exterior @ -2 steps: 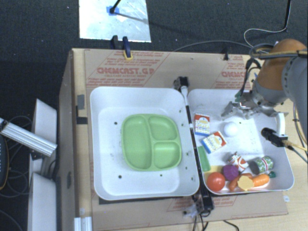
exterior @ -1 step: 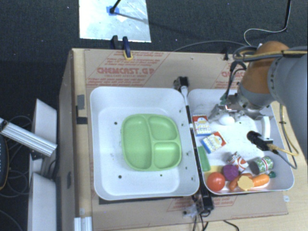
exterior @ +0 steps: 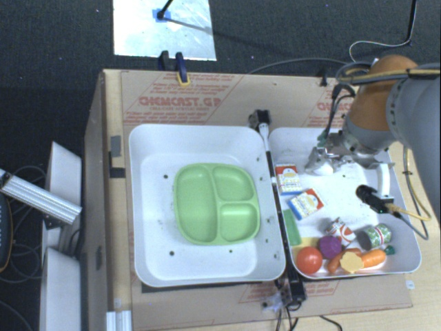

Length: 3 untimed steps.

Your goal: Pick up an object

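My gripper (exterior: 322, 161) hangs low over the far part of the right bin (exterior: 406, 250), on the grey arm reaching in from the right. Just in front of it lies a red and white carton (exterior: 288, 179), and beyond that a blue and yellow box (exterior: 305, 203). Along the bin's near edge are a red tomato (exterior: 309, 259), a purple grape bunch (exterior: 331, 245), a yellow wedge (exterior: 350, 262), an orange carrot (exterior: 373, 257), a green and white can (exterior: 376, 236) and a small red and white item (exterior: 342, 230). I see nothing held in the gripper.
The left bin (exterior: 148, 185) holds a green divided plate (exterior: 216, 204). A green strip (exterior: 292, 227) lies against the right bin's left wall. A black divider rail (exterior: 271, 178) runs between the bins. Bare floor lies to the right of the blue and yellow box.
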{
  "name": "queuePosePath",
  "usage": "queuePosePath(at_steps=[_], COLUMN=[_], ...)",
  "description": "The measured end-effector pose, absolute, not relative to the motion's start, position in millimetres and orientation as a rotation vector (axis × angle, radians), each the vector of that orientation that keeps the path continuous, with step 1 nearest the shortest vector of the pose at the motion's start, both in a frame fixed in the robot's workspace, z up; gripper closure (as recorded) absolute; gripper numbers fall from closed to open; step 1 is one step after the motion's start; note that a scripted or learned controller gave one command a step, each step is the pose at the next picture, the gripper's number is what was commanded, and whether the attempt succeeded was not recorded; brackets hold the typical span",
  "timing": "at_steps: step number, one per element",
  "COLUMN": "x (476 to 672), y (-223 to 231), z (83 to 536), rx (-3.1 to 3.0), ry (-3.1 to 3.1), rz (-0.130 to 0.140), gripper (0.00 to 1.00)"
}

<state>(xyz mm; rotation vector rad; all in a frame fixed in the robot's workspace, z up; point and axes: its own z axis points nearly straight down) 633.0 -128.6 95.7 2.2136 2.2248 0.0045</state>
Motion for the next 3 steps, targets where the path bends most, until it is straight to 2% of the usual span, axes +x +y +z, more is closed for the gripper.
queuePosePath(at_steps=[1, 2, 3], x=[652.6, 599.2, 554.9], y=[-74.0, 3.7, 52.6], z=[224.8, 221.1, 254.6], rx=[2.213, 2.215, 2.216], ry=[2.224, 2.227, 2.227], rz=[0.006, 0.003, 0.003], gripper=[1.00, 1.00, 1.00])
